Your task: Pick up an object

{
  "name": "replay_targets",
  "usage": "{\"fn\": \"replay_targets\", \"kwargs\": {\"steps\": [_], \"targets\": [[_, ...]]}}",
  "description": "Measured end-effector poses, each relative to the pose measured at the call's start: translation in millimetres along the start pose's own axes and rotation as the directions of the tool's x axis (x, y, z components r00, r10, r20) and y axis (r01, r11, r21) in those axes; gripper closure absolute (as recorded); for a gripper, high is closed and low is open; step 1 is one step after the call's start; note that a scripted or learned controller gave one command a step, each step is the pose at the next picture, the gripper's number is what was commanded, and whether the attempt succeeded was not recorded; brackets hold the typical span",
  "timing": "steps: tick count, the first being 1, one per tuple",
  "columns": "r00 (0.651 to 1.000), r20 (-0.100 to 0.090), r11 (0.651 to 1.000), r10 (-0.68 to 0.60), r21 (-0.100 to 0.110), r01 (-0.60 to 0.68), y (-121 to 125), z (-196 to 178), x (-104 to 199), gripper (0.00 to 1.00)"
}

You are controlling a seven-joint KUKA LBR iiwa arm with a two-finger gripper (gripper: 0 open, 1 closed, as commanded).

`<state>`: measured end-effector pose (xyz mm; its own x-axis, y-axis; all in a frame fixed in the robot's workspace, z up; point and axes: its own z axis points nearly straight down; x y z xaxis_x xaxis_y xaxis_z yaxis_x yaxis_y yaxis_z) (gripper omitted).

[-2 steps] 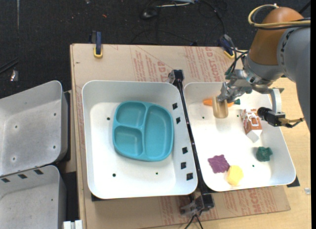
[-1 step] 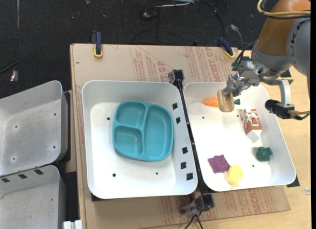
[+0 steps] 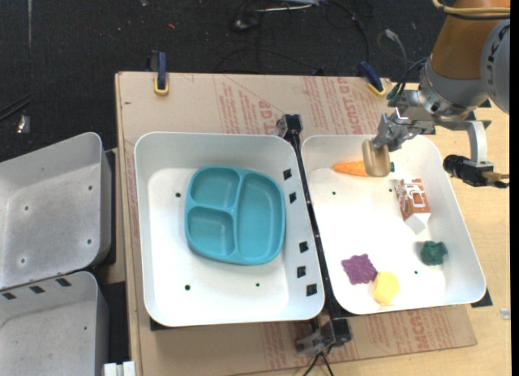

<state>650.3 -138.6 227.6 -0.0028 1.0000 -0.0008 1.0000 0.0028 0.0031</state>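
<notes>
**Claw down at the carrot, far side of the right bin**

From the overhead camera I count two white bins on the desk [image 3: 203,99]. The left bin [image 3: 158,285] holds one teal divided plate [image 3: 235,214]. The right bin [image 3: 462,269] holds five things: one orange carrot [image 3: 350,168], one red-and-white carton [image 3: 412,202], one dark green lump [image 3: 433,253], one purple piece [image 3: 358,268] and one yellow piece [image 3: 386,288]. My arm [image 3: 470,34] reaches in from the right, wrist angled down. The claw [image 3: 376,159] sits at the carrot's right end; I cannot tell whether it is open or gripping.
</notes>
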Motion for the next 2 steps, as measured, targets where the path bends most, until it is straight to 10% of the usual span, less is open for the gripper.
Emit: {"fn": "replay_targets", "kwargs": {"steps": [2], "targets": [[1.0, -0.001, 1.0, -0.002, 0.006, 0.002, -42, -4, 106, 1.0]]}}
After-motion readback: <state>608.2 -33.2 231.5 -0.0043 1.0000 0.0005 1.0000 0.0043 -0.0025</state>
